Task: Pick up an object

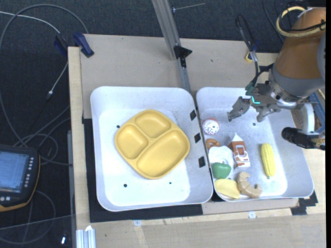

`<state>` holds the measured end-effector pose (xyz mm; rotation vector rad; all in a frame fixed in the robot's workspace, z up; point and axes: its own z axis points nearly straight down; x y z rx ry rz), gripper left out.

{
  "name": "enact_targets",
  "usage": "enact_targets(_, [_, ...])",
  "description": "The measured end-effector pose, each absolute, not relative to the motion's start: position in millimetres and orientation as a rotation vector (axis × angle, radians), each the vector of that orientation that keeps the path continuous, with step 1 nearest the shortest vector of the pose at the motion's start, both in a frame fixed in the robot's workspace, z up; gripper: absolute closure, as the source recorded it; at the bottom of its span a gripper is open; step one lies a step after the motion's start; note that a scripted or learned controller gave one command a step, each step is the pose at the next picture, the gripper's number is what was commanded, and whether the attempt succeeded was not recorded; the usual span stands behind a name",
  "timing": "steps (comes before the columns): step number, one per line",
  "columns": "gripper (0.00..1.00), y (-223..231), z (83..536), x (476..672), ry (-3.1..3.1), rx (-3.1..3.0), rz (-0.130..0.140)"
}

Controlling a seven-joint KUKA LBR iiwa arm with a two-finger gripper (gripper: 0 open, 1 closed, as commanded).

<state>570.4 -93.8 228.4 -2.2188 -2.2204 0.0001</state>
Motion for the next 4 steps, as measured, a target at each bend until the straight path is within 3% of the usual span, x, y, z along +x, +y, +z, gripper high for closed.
enact_targets(3, [0.00, -84, 93, 567.2, -2.220, -2.222, -0.001])
enact_targets(4, [1.00, -83, 105, 568.3, -2.223, -2.223, -0.006])
